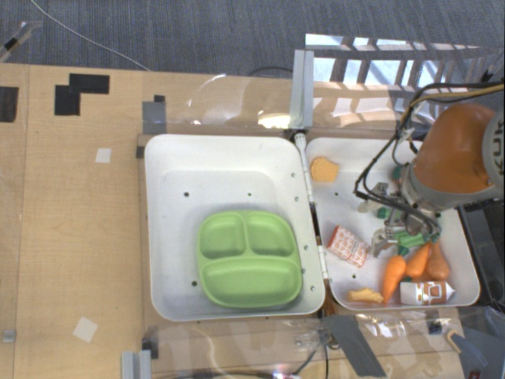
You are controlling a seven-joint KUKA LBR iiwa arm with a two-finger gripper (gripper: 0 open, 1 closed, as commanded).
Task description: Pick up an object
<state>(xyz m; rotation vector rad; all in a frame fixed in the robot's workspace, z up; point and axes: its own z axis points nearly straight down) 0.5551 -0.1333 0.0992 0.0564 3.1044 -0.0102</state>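
In the right bin point(347, 204) lie several small items: a round orange biscuit point(323, 169) at the back left, a red-and-white packet point(347, 245) in the middle, two carrots point(394, 276) point(418, 260), a small yellow piece point(365, 295) and a white bottle point(424, 293) along the front. My gripper point(392, 239) hangs low over the bin's right half, just above the carrots' green tops, right of the packet. The orange wrist band point(454, 152) covers much of the hand.
The left bin point(170, 212) holds a green divided plate point(249, 258) toward its front. A metal divider point(312, 212) separates the bins. Black cables point(379, 172) loop off the wrist over the right bin. Wooden benchtop point(71, 227) stretches to the left.
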